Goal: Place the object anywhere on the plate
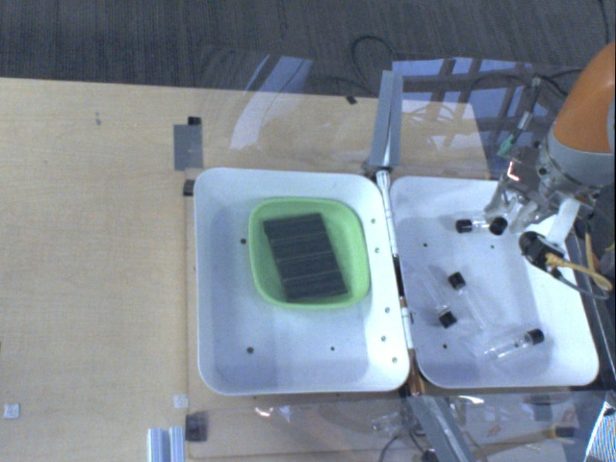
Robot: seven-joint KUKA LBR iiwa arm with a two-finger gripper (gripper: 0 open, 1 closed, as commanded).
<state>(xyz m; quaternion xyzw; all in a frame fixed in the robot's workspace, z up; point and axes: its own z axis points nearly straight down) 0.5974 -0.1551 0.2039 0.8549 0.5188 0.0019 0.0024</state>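
Nearest the camera, a clear vial with a black cap (512, 342) lay in the right bin (577, 364), with two more black-capped vials (449, 300) just beyond it. In the left bin (221, 354), a green plate (358, 258) held a dark ribbed block (305, 256). Farther back, the gripper (525, 221) hovered over the right bin's far right side; its grip could not be made out.

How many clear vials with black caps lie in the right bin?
3 at least: one vial mid-bin, another just below it, a third near the front right corner. More may hide by the end effector.
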